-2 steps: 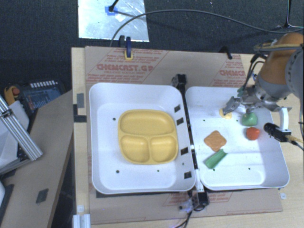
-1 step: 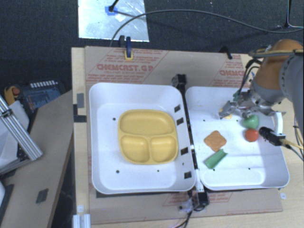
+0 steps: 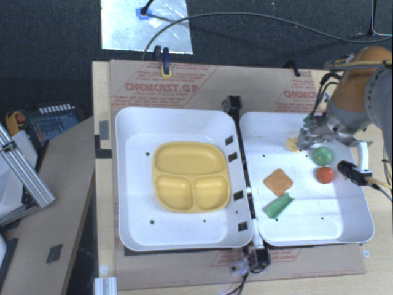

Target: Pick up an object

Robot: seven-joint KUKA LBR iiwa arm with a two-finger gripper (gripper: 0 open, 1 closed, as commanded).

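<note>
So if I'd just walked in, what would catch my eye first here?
Probably the yellow divided tray, sitting alone in the left white bin. Next, the small bright pieces scattered in the right white bin: an orange waffle-like piece, a green stick, a red ball and a green ball, with the grey arm reaching in above them.

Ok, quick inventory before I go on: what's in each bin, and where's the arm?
Bins: two, white, side by side on the bench.
Divided tray: one, yellow, centre of the left bin.
Green ball: one, right bin, upper right.
Red ball: one, just below the green one.
Orange flat piece: one, right bin, middle.
Green stick: one, below the orange piece.
Yellow piece: one, small, beside the gripper.
Gripper: one, grey, over the right bin's top.
</note>
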